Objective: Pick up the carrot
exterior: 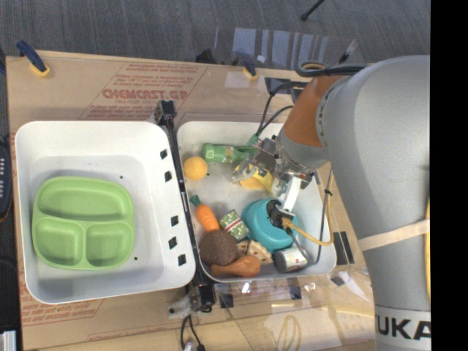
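The gripper [252,168] hangs low in the upper middle of the right bin [322,251], over a clutter of a green bottle [217,152] and a yellow item [256,181]. From this slanted view I cannot tell how its tips are set, nor whether anything sits between them. Behind it the grey arm [365,159] with its orange band [307,119] fills the right side and covers that edge of the bin.

The carrot [206,217] lies down and to the left of the gripper, near the bin's left wall, just beside the divider between the 2 bins. Its long axis runs on a slant, green top toward the upper left, orange tip toward the lower right, where it meets a brown round thing [219,248]. A small green box [234,224] sits just beside its right flank, and a yellow ball [194,168] lies above it, a little apart. A teal bowl [265,225] stands between the carrot and the arm.

The left bin [29,141] holds a green tray [82,223].

My judgement: the grasp is not yet begun. The gripper must travel toward the lower left and close across the carrot's short width; the box and brown thing crowd 1 side.
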